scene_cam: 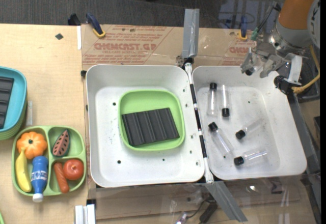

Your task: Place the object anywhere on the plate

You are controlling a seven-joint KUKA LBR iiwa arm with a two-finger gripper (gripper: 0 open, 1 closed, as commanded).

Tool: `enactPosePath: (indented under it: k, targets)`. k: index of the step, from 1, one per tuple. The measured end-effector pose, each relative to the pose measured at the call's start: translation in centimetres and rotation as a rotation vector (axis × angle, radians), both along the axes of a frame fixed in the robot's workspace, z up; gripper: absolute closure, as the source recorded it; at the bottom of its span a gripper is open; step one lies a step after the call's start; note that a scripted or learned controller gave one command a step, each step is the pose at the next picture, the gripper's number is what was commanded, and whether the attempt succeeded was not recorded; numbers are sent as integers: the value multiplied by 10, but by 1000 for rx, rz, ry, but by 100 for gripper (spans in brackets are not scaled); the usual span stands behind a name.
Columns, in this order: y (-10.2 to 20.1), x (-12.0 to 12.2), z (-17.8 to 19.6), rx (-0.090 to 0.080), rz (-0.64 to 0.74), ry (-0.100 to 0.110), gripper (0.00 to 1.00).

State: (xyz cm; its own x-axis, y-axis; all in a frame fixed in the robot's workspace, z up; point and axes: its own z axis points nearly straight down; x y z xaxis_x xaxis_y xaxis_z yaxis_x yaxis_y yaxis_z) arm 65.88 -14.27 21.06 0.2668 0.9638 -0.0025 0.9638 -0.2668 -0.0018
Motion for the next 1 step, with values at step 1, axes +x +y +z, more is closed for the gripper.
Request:
enactPosePath:
  k: [1]
  targets:
    - [0, 0, 0, 0, 0, 0, 0]
